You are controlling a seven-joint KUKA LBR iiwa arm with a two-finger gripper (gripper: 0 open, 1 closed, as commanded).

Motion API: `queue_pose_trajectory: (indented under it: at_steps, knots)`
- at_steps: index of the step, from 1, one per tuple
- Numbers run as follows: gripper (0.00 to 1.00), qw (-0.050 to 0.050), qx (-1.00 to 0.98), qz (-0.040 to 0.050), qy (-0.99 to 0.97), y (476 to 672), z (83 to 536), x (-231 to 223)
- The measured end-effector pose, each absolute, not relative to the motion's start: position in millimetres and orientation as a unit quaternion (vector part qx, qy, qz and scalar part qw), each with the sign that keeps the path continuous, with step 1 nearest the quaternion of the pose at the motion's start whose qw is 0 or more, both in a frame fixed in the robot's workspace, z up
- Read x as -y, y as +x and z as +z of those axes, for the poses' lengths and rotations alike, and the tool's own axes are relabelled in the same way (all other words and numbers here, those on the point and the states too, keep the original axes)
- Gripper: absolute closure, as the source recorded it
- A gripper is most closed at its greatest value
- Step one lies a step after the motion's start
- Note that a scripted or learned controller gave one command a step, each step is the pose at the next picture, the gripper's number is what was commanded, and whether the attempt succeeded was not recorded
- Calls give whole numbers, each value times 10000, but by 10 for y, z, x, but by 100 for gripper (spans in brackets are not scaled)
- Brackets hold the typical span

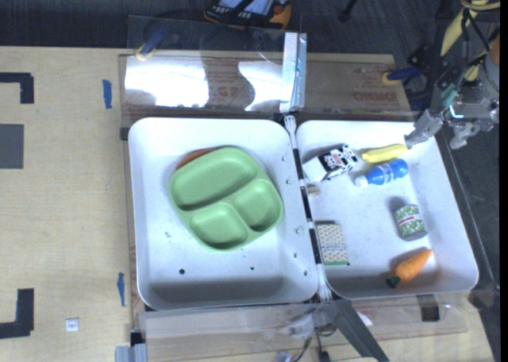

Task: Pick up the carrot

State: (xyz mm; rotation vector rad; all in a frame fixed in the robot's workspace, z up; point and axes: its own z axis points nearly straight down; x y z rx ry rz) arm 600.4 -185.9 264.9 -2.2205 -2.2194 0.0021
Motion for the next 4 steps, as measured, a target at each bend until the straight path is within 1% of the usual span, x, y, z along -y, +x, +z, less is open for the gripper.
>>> queue_pose_trajectory:
  at_steps: [1,2,3,4]
  knots:
    - [0,11,7069,7,-7073,6004,2649,1859]
    - [0,14,7534,4,-6575,6508,1584,1365]
    - [0,30,5228,23,-8524,5703,1234,1292]
    - [0,25,4627,20,-8865,4893,1307,1873]
